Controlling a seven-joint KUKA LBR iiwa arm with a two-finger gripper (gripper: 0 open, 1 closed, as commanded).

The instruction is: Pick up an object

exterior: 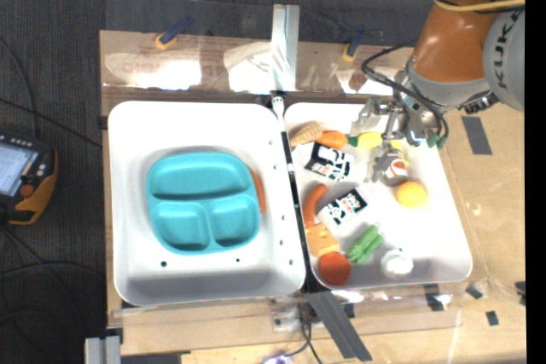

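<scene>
Round orange-red toy [334, 269] at right bin's [452, 256] front, smooth teal compartment tray [205, 200] left, metal gripper [386, 151] state unclear.

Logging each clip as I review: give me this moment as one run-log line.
claw: low in right bin, over a small red-and-white object | grasp: unconfirmed | left bin: teal tray

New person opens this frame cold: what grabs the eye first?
Probably the big teal divided tray, alone in the middle of the left bin. Next, the clutter in the right bin: small toy foods, including a yellow ball, green beans and two black-and-white cartons. Then the arm's orange band at upper right, with the gripper hanging over that bin's far side.
</scene>
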